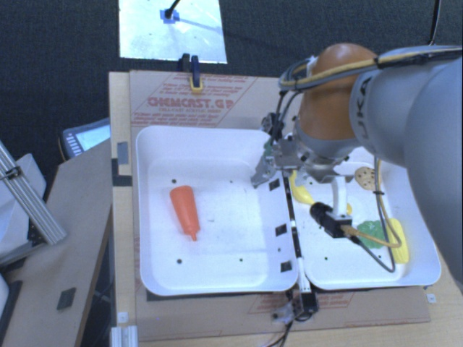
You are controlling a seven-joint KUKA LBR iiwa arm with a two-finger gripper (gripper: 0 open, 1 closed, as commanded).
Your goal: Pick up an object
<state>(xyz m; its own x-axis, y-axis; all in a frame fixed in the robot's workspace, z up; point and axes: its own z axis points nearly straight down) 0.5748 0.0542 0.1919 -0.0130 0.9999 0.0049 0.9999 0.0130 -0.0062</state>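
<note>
Nearest the table's (79, 194) near edge, two white bins sit side by side on a brown printed board (195, 100), their inner rims touching.

The left bin (217, 282) holds one item: an orange carrot-shaped piece (185, 210). It lies flat in the left half of the bin floor, narrow end toward the table's near edge, apart from every wall.

In the right bin (362, 280), toward the table's near right corner, a long yellow item (398, 243) lies along the right-hand wall. A green item (370, 230) lies just beside it on its left. Farther in, a curved yellow piece (302, 192), possibly a banana, lies near the shared rim. A pale round disc with dark spots (365, 178) sits at the bin's far side, partly under the arm.

The gripper (264, 172) hangs over the shared rim, toward the far end of the bins and on the left bin's side, well apart from the carrot-shaped piece. Nothing is seen held in it. Whether the fingers are open or closed cannot be told from this angle. The grey arm (412, 100) and its orange band (336, 92) cover much of the right bin's far part.

At the board's far edge a yellow-and-black clamp (194, 74) grips it.
</note>
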